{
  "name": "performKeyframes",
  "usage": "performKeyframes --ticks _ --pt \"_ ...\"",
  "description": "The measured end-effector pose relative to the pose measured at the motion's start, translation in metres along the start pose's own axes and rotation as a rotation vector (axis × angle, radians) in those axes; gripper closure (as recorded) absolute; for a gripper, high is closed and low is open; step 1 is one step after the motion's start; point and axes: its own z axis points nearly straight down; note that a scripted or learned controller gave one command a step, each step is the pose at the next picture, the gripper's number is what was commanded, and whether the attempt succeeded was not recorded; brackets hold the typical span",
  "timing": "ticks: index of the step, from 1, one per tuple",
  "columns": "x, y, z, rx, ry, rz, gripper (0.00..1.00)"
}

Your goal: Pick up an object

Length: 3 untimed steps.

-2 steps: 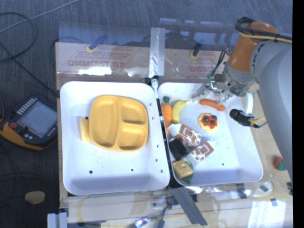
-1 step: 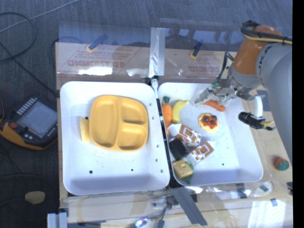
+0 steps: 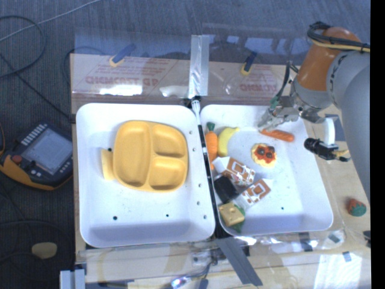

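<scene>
- Arm [image 3: 337,71]: grey, orange band above the wrist, reaching in from the right and angled down over the right bin [image 3: 301,215].
- Gripper [image 3: 269,120]: low at the bin's far right area; finger spread cannot be told, nothing seen held.
- Orange carrot-like piece [image 3: 278,135]: lying just beside the fingertips, on the near side.
- Round pizza-like toy [image 3: 264,154]: nearer the camera than the fingertips.
- Yellow divided tray [image 3: 150,155]: well apart to the left, in the left bin [image 3: 90,221].
</scene>
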Motion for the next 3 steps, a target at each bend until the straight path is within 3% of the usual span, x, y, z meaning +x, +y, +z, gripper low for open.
performKeyframes --ticks 1,2,3 --pt "0.001 -0.003 0.005 0.009 0.002 0.001 0.0" --pt "-0.025 -0.012 -0.092 0.033 0.003 0.15 0.0" --pt "0.003 -0.03 0.012 0.031 0.01 -0.067 0.0"
